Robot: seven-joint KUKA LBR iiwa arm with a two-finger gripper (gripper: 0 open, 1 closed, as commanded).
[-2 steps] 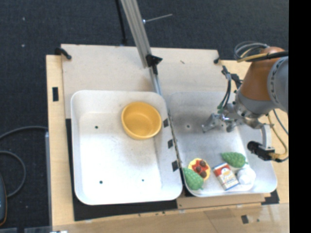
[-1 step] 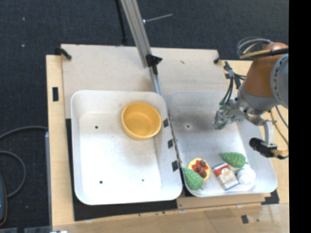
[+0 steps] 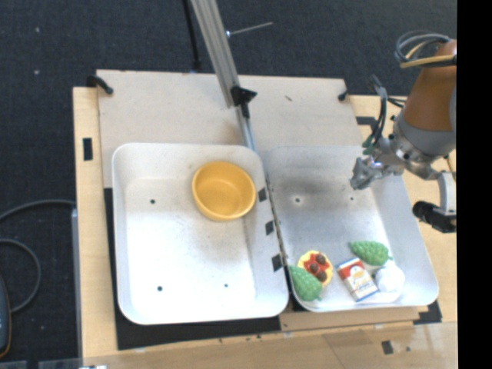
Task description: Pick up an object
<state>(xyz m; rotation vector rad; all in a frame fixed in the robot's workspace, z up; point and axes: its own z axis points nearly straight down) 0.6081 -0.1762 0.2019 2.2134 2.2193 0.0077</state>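
- Near right corner of R bin [image 3: 400, 206]: cluster of small items, all close together.
- White round obj [image 3: 390, 280] at the near right end, touching red/white carton [image 3: 358, 278] just left of it.
- Green bumpy item [image 3: 307, 284] at the near left of the cluster, by the bin's left wall; yellow piece w/ red bits [image 3: 316, 265] touches it, just behind.
- 2nd green bumpy item [image 3: 370, 251] sits a bit farther, behind carton and white obj.
- L bin [image 3: 154, 283]: yellow bowl [image 3: 224, 190] upright in the far half, toward the right wall, well apart from the cluster.
- Tool [image 3: 361, 177] hangs over far right part of R bin, pointing down-left, well apart from the cluster; nothing seen between its tips. Open or closed: can't tell.
- Arm [image 3: 428, 110] comes in from the right, orange band above grey wrist.
- Metal post [image 3: 219, 48] slants up from far edge of table [image 3: 177, 106], between the bins.
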